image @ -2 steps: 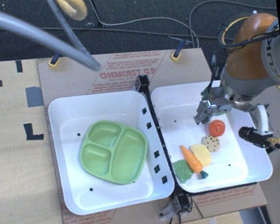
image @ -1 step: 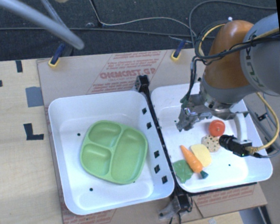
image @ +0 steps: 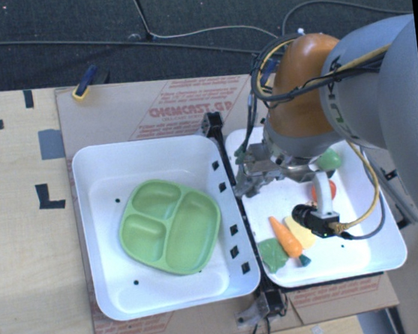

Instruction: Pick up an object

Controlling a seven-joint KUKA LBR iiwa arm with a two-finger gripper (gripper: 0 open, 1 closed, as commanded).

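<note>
Two white bins sit on the bench; I cannot tell the jaws' state on the gripper, and the carrot, just below it, looks light, stiff and slick, best pinched mid-body.

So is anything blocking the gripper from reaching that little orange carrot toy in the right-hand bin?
Nothing visible lies between them. The gripper hangs over the upper left part of the shallow white right bin, and the orange carrot-shaped toy lies just below it in the picture, with bare bin floor between. A green toy piece sits beside the carrot.
</note>
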